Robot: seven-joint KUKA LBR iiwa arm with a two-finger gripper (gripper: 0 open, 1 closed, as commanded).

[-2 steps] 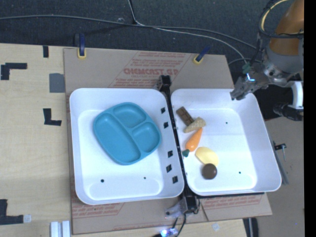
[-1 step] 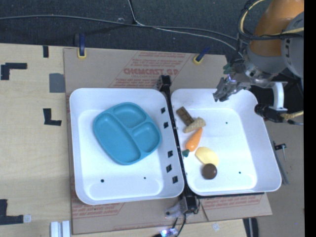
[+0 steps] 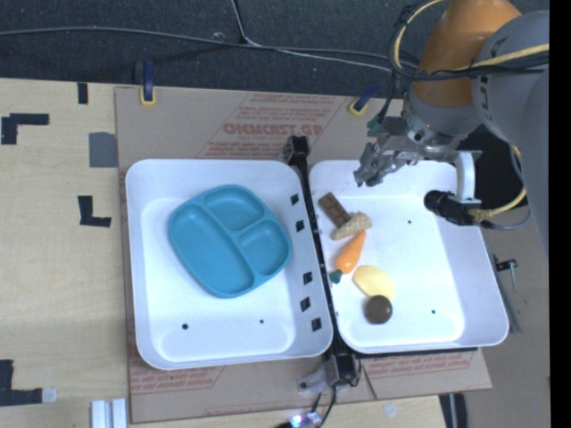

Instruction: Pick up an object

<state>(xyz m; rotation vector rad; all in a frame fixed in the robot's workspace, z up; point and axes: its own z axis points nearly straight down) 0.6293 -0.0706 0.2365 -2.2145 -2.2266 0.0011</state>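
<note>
The right bin holds several small items along its left side: a brown bar, a beige piece, an orange carrot, a yellow lemon-like piece and a dark brown ball. My gripper hangs over the bin's upper left part, above and to the right of the brown bar. Nothing shows between its fingers.
The left bin holds a blue divided plate. A black divider with clips runs between the bins. The arm's orange band and grey body fill the upper right. Cables cross the dark floor at the top.
</note>
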